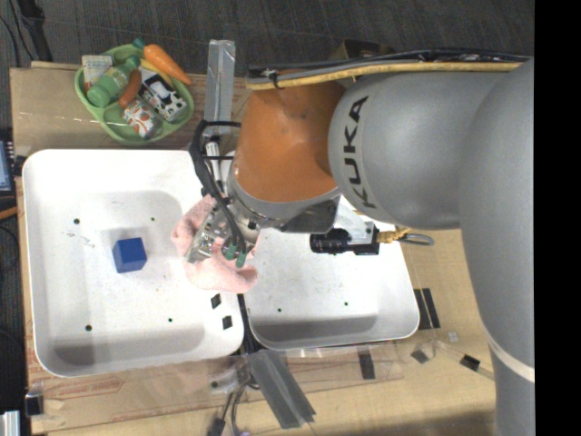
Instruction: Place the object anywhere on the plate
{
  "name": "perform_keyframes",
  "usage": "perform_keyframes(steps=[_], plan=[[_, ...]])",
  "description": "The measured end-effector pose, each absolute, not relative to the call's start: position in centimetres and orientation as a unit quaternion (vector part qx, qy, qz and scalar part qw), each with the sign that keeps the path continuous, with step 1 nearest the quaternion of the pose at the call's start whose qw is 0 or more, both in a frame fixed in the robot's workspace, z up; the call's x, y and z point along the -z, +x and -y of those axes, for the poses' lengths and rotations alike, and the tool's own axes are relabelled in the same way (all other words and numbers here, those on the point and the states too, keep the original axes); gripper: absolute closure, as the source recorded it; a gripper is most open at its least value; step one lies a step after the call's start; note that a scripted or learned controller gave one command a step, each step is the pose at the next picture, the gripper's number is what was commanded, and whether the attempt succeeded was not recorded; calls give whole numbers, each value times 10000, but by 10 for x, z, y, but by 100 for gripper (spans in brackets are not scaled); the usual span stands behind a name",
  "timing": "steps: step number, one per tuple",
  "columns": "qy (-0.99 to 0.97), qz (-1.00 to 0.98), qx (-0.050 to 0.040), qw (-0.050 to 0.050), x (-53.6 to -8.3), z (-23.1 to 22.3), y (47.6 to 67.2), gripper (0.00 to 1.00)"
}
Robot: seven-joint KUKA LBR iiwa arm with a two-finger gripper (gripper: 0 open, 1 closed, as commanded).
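Directly over a pale pink, round plate: the metal two-finger gripper, pointing down at the plate's middle and hiding much of it. Open or shut, cannot tell (too much tangled metal and wire at the tip, seen from above). Nothing visibly held there.

Lying across the seam between the two bins, that plate, with its left part on the right edge of the shallow white left bin and its lower right part against the rim of the shallow white right bin.

Further left, well apart from plate and gripper: a small blue cube, resting flat on the floor of the left bin, roughly at its centre, touching nothing else. Not yet on the plate.

Just above the gripper, the broad orange band of the wrist; beyond it to the right, the bulky grey KUKA arm, covering the upper part of the right bin. Beside the wrist, over the right bin, a black connector with a brass-coloured end.

At the far upper left, outside the bins on the brown bench: a green bowl heaped with toy food, among it an orange carrot. Near the bowl, upright behind the left bin, a grey metal bar.
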State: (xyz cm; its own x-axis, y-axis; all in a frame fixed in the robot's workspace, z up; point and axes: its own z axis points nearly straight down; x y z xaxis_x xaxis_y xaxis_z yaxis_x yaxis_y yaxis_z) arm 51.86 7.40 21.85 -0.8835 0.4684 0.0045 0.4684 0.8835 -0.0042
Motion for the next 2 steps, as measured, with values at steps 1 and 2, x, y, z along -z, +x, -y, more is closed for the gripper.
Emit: perform_keyframes(steps=[1, 2], plan=[[-424, 9991, -4, 0, -229, -120, 506, 100], [-421, 9991, -4, -1, -229, -121, 506, 0]])
